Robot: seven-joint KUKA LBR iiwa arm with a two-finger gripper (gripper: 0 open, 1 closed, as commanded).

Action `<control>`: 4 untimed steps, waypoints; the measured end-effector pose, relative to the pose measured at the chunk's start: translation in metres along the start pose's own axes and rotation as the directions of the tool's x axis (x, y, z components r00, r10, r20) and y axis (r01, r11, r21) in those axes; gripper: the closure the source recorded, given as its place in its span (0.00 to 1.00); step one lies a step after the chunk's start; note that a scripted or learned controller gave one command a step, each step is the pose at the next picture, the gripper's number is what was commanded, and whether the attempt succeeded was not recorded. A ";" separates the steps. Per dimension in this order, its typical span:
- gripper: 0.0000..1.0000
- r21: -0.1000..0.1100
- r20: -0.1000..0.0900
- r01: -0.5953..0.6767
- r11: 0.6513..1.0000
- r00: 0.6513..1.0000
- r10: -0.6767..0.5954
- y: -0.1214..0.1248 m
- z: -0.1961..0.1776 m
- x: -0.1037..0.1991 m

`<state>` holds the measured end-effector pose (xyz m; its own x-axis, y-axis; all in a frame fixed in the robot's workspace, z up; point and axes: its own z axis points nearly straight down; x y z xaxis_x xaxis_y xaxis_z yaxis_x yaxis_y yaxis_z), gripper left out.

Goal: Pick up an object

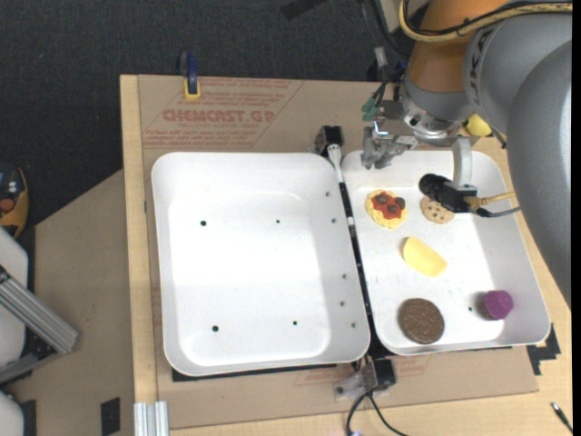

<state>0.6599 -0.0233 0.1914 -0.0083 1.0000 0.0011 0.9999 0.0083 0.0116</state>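
Table (263,107): brown board with red lettering; blue-and-yellow clamp (190,73) at its 12 o'clock edge, black clip (329,139) between the bins' far corners. Left bin (245,271): white, shallow. Right bin (472,252): holds pizza toy (387,208) at 11 o'clock, cookie (438,211) at 12, yellow wedge (424,256) at centre, brown disc (421,321) at 7, purple piece (496,304) at 4, all lying apart. Gripper (385,153): over the right bin's 11 o'clock rim, just beyond the pizza toy; no object seen in it, how far open cannot be told.
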 end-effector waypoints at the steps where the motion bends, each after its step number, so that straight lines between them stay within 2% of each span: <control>1: 1.00 0.005 0.003 -0.009 1.000 1.000 0.009 0.008 -0.036 -0.026; 2: 1.00 -0.004 -0.001 0.000 1.000 1.000 0.000 0.010 -0.148 0.043; 3: 1.00 0.020 0.000 -0.003 1.000 1.000 0.003 -0.026 -0.082 0.109; 4: 1.00 0.009 0.002 -0.010 1.000 1.000 0.010 -0.020 -0.092 0.078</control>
<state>0.6382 0.0547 0.2836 0.0019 1.0000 -0.0007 1.0000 -0.0019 0.0023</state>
